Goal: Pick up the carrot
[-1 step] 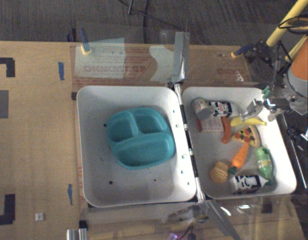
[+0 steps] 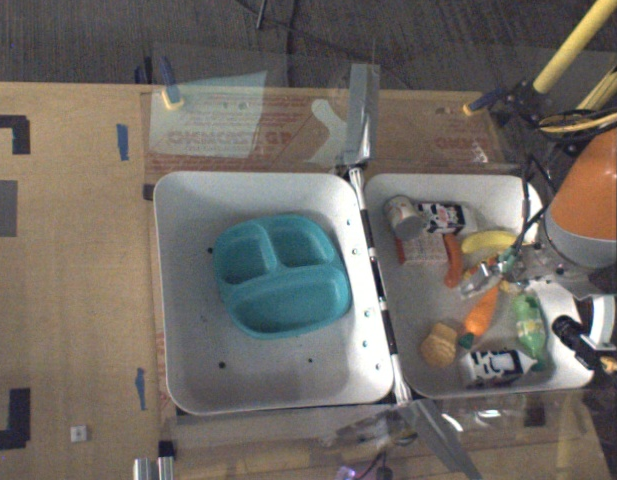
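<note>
Gripper (image 2: 485,280) sits low in the right bin (image 2: 428,190), metal fingers pointing toward the divider. Can't tell how far apart the fingers are; glare and clutter blur them. Nothing seen clamped between them.

Carrot (image 2: 481,312): orange, lying tilted, w/ its upper end just under the gripper tips, touching or nearly so, can't tell which. Using the carrot as landmark:
- banana (image 2: 488,241) above it, past the gripper
- slim orange-red piece (image 2: 453,260) above and left, upright-ish
- small carton w/ black and white print (image 2: 443,215) further up; text too small to read
- grey can (image 2: 401,215) just left of that carton
- tan round item (image 2: 440,345) just below-left of carrot
- black and white carton (image 2: 496,367) right below carrot, print not legible
- green bottle-like item (image 2: 529,325) just right of carrot

Left bin (image 2: 188,348), well left of carrot, holds a teal divided plate (image 2: 280,274), three compartments.

Cardboard sheet (image 2: 228,133) behind left bin has reversed lettering under clear film; not readable.

Arm (image 2: 586,213): orange band up and right of carrot.
</note>
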You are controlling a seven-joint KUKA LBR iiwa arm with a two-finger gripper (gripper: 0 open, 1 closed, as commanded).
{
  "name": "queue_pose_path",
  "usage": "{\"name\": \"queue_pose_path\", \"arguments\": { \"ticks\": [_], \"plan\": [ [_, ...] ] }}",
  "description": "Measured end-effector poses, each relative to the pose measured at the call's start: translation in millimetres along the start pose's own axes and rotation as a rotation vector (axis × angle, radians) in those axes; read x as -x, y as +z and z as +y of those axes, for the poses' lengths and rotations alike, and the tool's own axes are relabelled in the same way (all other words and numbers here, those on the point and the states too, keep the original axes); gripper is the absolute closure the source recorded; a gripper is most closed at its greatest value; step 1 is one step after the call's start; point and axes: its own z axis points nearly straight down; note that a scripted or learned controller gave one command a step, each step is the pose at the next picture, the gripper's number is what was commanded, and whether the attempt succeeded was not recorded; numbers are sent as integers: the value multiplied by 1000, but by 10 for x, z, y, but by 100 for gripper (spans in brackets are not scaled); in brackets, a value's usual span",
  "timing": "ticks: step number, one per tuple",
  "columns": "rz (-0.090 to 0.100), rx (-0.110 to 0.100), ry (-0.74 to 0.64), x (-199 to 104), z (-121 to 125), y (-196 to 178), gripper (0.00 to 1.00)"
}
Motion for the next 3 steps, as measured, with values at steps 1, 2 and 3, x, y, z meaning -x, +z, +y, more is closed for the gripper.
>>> {"name": "queue_pose_path", "arguments": {
  "ticks": [1,2,3],
  "plan": [
    [-5,10,2,-167,-77,251,0],
    [-14,19,5,-132,-56,141,100],
    [-1,2,-35,-254,225,-39,100]
  ]
}}
